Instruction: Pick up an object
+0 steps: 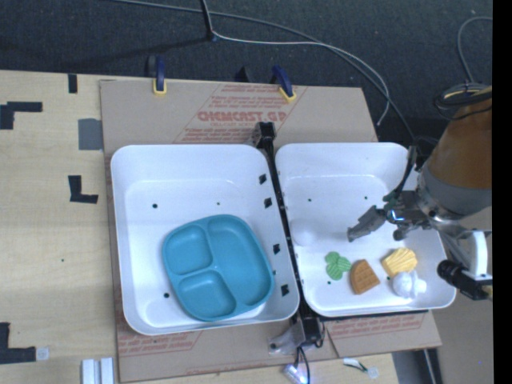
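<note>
The gripper (pixel 382 224) sits over the right bin (pixel 336 170), low and toward its right side, its two dark fingers spread apart with nothing between them. One finger (pixel 364 226) points left across the bin floor; the other is short and partly lost against the wrist. Behind it the arm (pixel 464 158) enters from the right, its orange band cut off at the frame's edge.

Four small objects lie in a loose row along the near side of the right bin, just below the gripper and apart from it: one green leafy piece (pixel 337 266), one orange-brown wedge (pixel 364 277), one yellow ridged piece (pixel 399 260) and one white lump (pixel 407 286). The white lump blends into the bin and its outline is hard to make out; it touches or nearly touches the yellow piece.

The left bin (pixel 160 174) holds one teal plate (pixel 216 266) with three compartments, lying at a tilt near its front. The two bins rest on a cardboard sheet (pixel 240 110) held by two clamps (pixel 159 76) at its far edge, on the bench (pixel 40 254). Cables (pixel 320 46) trail across the dark background.
</note>
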